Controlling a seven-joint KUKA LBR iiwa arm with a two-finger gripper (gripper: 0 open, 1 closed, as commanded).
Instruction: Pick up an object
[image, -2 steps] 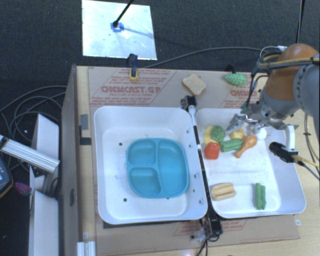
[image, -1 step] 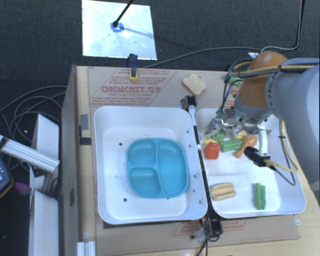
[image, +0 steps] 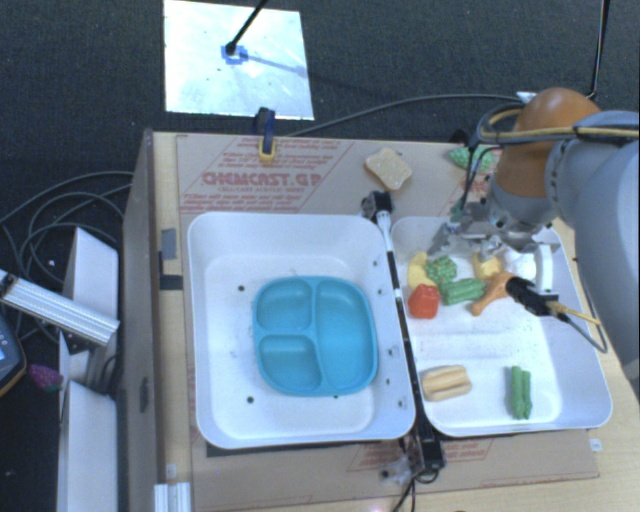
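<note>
Currently we see the left bin (image: 215, 300), well left of the gripper, holding a blue divided plate (image: 315, 335) lying flat at its middle. Behind the bins, on the cardboard (image: 290, 170), a yellow-and-blue clamp (image: 266, 135) sits far to the gripper's upper left, and a tan bread-slice toy (image: 388, 168) lies closer, up and left of the gripper, outside both bins. We put the gripper (image: 478, 237) low over the back part of the right bin (image: 570, 385), with the grey arm (image: 590, 170) and its orange band (image: 545, 125) coming in from the right. We cannot tell how the gripper is set; the view is too cluttered there. Candidate objects for the pick all sit in the right bin. A yellow piece (image: 417, 270) and a red pepper-like toy (image: 424, 301) lie down and left of the gripper, near the divider between the bins. A leafy green toy (image: 441, 268) is just below the gripper, with a green cylinder toy (image: 463, 291) below that. An orange toy (image: 494, 292) lies just below and slightly right, close beside the green cylinder toy. Further toward the front of the bin, a hot-dog bun toy (image: 445, 381) sits well below the gripper, and a green bean toy (image: 520, 391) lies below and to the right, apart from the rest. Nothing visibly sits in the gripper.
</note>
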